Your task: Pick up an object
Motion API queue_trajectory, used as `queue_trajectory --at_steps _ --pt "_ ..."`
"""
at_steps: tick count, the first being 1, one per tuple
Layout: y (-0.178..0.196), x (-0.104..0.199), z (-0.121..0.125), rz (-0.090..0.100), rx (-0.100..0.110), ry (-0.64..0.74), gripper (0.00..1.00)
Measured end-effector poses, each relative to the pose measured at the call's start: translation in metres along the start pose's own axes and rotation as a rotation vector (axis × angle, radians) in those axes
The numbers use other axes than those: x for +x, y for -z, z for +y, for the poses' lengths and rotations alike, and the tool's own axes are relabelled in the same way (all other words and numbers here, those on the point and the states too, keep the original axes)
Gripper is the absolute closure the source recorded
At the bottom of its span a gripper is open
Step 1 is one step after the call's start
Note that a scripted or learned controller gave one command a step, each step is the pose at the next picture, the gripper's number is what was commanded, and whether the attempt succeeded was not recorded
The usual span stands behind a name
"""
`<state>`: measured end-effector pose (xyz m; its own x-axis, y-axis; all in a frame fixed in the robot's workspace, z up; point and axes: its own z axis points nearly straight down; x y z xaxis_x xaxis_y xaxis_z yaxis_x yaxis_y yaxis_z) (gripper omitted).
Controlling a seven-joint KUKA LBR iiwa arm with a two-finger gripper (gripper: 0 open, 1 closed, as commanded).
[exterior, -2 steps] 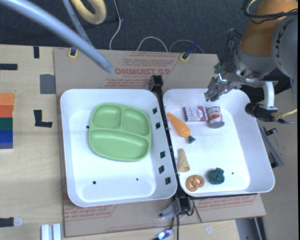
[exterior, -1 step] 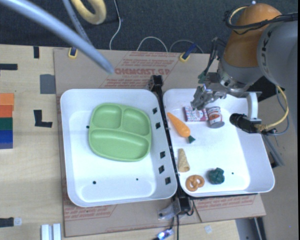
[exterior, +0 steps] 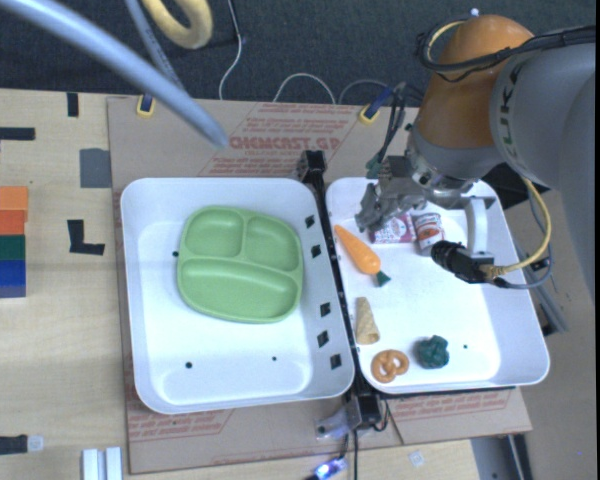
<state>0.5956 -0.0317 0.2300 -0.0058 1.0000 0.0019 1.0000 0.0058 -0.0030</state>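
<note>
The right bin holds an orange carrot near its left wall, a beige cone-shaped piece, a pretzel, a dark green broccoli piece and a small red-and-white can toward the back. My gripper hangs low over the back of this bin, just right of the carrot's upper end and left of the can. Its dark fingers point down close together, and I see nothing between them.
The left bin holds a green divided plate. A black clip divider runs between the bins. Coloured blocks sit at the far left of the bench. Cables trail from the wrist over the right bin's right side.
</note>
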Motion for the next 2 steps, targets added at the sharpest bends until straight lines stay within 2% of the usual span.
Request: queue_trajectory --at_steps 1,2 --pt "-0.011 0.056 -0.02 -0.001 0.001 -0.001 1.0" --pt "-0.003 0.113 -0.034 0.0 -0.001 0.002 1.0"
